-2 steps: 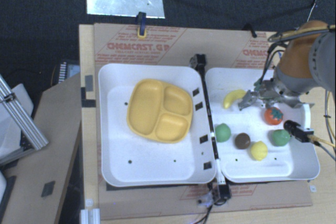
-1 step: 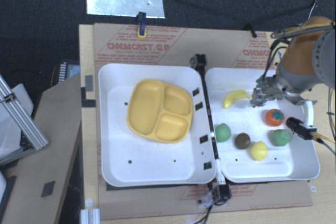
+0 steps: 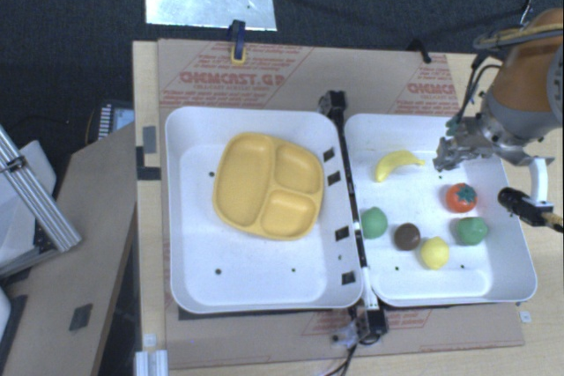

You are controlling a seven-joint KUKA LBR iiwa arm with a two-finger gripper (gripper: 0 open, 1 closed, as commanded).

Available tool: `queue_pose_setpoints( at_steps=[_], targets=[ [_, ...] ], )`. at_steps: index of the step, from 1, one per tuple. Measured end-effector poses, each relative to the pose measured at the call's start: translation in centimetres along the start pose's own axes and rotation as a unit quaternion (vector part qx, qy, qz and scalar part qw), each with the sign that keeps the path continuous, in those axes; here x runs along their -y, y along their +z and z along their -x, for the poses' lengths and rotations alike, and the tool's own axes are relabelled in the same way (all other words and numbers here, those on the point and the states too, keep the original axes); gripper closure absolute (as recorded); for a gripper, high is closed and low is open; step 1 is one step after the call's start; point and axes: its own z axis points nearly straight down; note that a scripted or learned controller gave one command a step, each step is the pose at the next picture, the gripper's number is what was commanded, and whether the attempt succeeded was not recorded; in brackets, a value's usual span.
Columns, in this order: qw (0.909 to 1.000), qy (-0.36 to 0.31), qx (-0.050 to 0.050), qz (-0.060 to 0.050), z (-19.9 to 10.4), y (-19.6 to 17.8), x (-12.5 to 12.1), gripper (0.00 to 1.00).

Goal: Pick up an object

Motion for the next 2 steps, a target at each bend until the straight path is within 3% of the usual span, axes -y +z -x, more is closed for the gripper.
queue_pose_setpoints(
  at_steps=[1,2],
  targets=[
    [1.0000,-0.002,0.000,-0.001,0.0,-3.8,-0.1,1.00],
    [1.0000,-0.005,-0.002,-0.002,-5.5,-3.4,-0.4,1.00]
  ],
)
